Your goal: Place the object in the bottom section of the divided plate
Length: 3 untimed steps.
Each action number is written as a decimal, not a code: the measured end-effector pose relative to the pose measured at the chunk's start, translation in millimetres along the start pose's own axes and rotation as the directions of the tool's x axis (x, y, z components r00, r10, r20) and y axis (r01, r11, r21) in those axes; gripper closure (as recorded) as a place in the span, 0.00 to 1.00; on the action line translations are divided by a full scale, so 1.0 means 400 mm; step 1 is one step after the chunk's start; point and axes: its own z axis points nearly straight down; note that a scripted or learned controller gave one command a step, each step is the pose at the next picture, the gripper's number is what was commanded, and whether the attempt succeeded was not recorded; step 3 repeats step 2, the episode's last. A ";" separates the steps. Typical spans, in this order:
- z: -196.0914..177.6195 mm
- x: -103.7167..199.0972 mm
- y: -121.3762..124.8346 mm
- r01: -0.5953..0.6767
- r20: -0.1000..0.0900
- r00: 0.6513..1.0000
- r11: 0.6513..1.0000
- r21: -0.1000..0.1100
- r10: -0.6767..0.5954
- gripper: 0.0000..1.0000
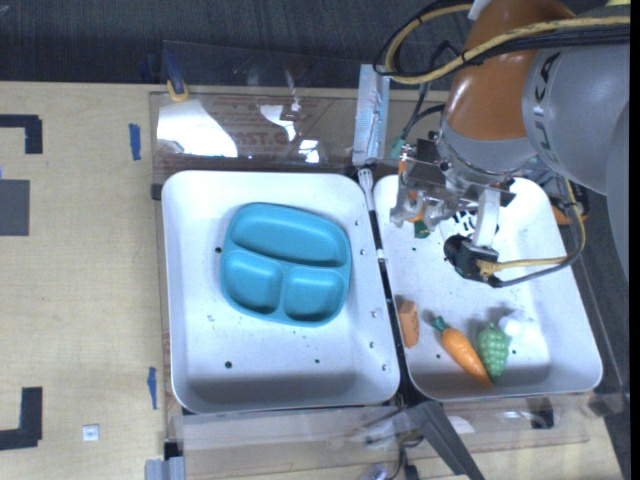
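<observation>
A blue divided plate (pixel 286 261) lies in the left white bin (pixel 200 358), with one long section at the top and two smaller ones at the bottom. My gripper (pixel 424 211) hangs low over the upper left of the right bin (pixel 570 358), close to the wall between the bins. A small green and orange bit (pixel 421 230) shows just below it; whether it is held is unclear. An orange carrot (pixel 464 352), a green bumpy piece (pixel 492 349) and a small brown-orange piece (pixel 408 322) lie along the right bin's lower part.
The grey arm with its orange band (pixel 510 38) covers the right bin's upper right. A black and yellow cable (pixel 520 264) loops below the wrist. Clear plastic sheeting (pixel 260 123) lies behind the left bin.
</observation>
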 end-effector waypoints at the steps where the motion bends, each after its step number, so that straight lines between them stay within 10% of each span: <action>1: 0.100 0.127 -0.024 -0.027 0.000 1.000 1.000 0.001 0.027 1.00; 2: 0.096 0.125 -0.022 -0.028 0.000 1.000 1.000 -0.002 0.028 0.00; 3: 0.096 0.125 -0.022 -0.028 0.000 1.000 1.000 -0.002 0.028 0.00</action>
